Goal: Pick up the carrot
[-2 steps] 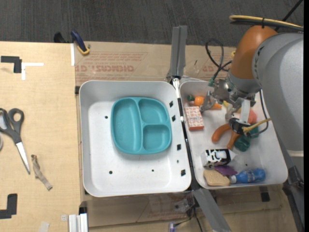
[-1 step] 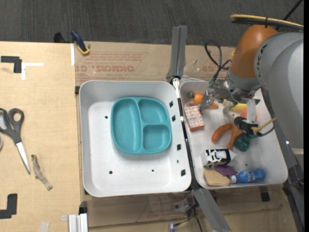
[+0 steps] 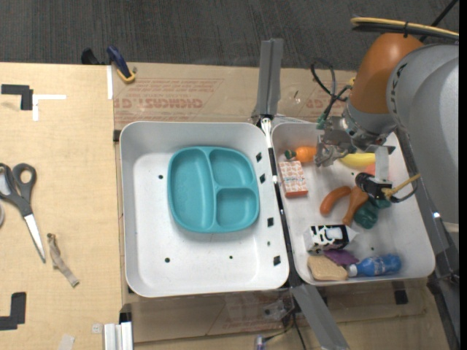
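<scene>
A: Starting at the left?

B: Steel scissors (image 3: 22, 195) with grey loop handles lie on the pale wood-grain counter (image 3: 58, 268). Next, the left bin (image 3: 139, 268), smooth white plastic, bears a glossy teal divided plate (image 3: 214, 189).

A: And the right bin (image 3: 416, 261)?

B: A small printed carton (image 3: 292, 177), a rounded orange fruit (image 3: 306, 154), a sausage (image 3: 335, 198), then the tapered carrot (image 3: 354, 205) with its green top, mid-bin. A blue bottle (image 3: 376, 265) lies near the front.

A: The end effector (image 3: 330, 150)?

B: It hangs at the back, above the orange fruit; how far open, I can't tell.
</scene>
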`<state>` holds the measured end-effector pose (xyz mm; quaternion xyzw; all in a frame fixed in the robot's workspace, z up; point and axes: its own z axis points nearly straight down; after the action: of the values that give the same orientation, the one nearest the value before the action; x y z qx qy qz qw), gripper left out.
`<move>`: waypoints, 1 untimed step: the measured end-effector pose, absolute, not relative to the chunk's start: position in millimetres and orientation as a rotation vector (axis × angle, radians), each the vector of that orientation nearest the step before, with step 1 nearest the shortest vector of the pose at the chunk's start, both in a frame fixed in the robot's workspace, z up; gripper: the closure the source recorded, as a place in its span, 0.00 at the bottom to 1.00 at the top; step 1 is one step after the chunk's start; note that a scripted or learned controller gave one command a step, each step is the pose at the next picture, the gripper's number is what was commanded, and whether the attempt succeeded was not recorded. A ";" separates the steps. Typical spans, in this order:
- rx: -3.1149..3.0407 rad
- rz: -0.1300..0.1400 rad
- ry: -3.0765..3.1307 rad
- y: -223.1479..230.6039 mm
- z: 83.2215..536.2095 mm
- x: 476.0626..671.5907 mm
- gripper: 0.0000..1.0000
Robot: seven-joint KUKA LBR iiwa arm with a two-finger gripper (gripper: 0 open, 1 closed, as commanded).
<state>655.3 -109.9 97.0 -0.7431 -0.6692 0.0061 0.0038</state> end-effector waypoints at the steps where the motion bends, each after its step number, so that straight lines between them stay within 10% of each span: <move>1: -2.328 0.024 -2.096 -110.7 96.5 654.5 0.00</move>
<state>654.5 -110.7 96.5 -0.7431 -0.6691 0.0076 0.0043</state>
